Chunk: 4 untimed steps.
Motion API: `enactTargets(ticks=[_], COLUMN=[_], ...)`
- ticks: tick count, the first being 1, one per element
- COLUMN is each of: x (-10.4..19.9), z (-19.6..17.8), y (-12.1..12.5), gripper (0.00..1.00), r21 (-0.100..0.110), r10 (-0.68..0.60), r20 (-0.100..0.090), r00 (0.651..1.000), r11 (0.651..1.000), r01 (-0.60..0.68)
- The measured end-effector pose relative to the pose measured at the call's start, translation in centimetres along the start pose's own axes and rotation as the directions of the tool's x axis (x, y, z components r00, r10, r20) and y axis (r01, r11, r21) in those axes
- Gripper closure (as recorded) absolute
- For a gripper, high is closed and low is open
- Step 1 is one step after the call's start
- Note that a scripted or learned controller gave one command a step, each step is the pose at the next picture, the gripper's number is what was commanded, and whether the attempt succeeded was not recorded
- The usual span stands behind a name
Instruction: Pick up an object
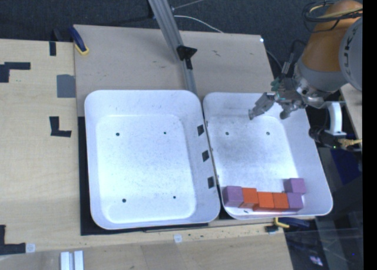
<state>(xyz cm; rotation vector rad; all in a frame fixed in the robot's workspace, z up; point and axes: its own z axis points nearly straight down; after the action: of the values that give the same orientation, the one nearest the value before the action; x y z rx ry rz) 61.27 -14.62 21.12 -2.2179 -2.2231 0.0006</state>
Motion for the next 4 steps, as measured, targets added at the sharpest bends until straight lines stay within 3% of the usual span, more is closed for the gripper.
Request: enactTargets(ticks=[1,2,3,4], x=[-3.8,-6.3,-4.5,-2.9], z=[-0.9,-4.2,-5.1,-5.6], y=[2.3,3.7,-3.8,-4.6], gripper=[0.00,0.00,0.00,0.00], r21=[-0.003,-0.001,0.002,0.000], r10=[0.002,0.001,0.004,0.000], r20=[0.002,0.003,0.001,0.000], r00=[1.000,1.000,1.000,1.000], r11=[1.000,1.000,1.000,1.000], r01=[-0.002,-0.001,-0.004,0.000])
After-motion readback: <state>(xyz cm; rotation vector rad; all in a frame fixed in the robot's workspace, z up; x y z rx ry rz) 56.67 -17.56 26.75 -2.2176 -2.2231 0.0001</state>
